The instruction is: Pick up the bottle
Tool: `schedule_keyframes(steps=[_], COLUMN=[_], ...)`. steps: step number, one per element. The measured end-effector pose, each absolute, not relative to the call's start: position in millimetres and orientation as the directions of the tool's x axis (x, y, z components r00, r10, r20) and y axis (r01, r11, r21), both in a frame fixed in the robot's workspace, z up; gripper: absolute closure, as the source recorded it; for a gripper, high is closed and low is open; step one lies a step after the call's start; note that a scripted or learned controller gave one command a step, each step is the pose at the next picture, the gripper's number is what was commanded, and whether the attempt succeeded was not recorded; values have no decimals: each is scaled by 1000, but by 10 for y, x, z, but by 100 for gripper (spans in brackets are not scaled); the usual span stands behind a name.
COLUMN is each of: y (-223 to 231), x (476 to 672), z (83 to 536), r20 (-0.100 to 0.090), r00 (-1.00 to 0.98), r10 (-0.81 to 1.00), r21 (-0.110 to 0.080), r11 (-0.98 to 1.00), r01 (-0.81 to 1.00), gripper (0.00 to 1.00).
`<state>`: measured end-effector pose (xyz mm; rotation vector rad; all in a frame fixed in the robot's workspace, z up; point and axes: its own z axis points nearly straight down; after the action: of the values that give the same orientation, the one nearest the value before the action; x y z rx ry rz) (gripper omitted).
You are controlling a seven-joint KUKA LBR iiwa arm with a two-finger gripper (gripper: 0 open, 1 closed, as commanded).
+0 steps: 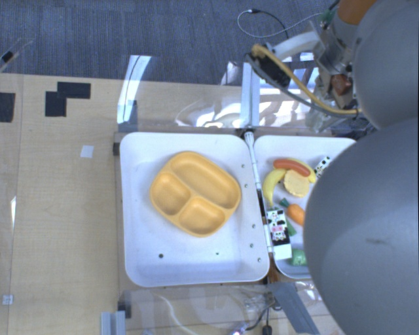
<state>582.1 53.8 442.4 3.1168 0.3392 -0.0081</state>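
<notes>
The pincer's grip I cannot tell beneath the bulky grey arm [366, 229] over the right white bin [262, 147]. What looks like the black-and-white patterned bottle [278, 229] lies along that bin's left wall, beside the arm.

The arm [366, 222] was a bulky, smooth grey casing with rounded segments, an orange band [357, 8] near the top, and yellow and white cables [308, 88] looping beside it.
</notes>
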Motion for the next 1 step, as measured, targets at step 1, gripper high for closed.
schedule_keyframes(steps=[1], y=[1095], x=[5792], z=[3938], r20=[-3], r00=[979], r10=[205], r21=[2], r11=[-979], r01=[205], gripper=[100])
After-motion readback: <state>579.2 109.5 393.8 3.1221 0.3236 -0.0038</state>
